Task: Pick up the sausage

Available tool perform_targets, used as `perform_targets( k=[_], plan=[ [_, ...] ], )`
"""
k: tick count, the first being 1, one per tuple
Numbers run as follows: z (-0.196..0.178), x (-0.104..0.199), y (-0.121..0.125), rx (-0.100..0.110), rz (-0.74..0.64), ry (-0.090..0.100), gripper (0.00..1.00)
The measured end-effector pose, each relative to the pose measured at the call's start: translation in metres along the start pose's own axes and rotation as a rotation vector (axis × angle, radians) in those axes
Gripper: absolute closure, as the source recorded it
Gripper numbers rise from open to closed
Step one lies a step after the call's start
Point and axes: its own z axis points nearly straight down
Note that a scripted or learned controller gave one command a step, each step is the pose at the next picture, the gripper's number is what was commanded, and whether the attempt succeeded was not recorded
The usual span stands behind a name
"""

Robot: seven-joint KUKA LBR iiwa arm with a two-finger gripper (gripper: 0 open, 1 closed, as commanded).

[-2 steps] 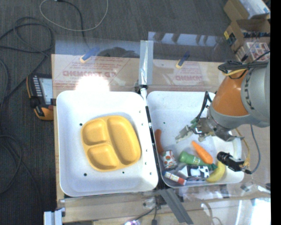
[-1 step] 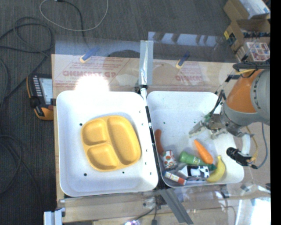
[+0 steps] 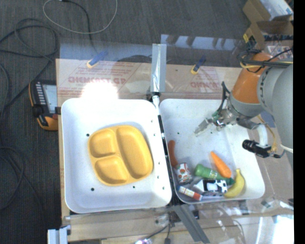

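Two shallow white plastic bins [image 3: 71, 143] sit on a plywood bench over dark carpet. Slim reddish-brown sausage [image 3: 171, 151] lies by the right bin's left wall — metal two-finger gripper [image 3: 206, 125] hovers apart, jaws spread, holding nothing.

We take this for a robotics lab. The worktop [image 3: 76, 76] is a bare board with printed lettering under a clear sheet held by clips [image 3: 96, 59], not furniture from a home. It stands on dark carpet [image 3: 28, 43] where loose cables [image 3: 14, 86] trail freely. An orange-and-black handheld control unit [image 3: 42, 104] lies beside it. Two white bins [image 3: 71, 143] sit side by side, one holding a yellow divided tray [image 3: 121, 155], the other toy food. A grey industrial arm [image 3: 281, 95] with an orange band reaches in, and cardboard boxes [image 3: 267, 14] are stacked behind.
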Motion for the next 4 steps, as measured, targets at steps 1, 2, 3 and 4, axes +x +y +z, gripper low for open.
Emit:
perform_targets(
  k=[1,2,3,4],
  plan=[
    [-0.003,0.058,-0.106,-0.002,-0.005,0.004,0.00],
    [-0.014,0.058,-0.102,-0.010,-0.006,0.002,1.00],
    [-0.094,0.122,-0.054,0.010,0.098,0.007,1.00],
    [-0.005,0.047,-0.034,0.008,-0.075,0.006,1.00]
  ],
)
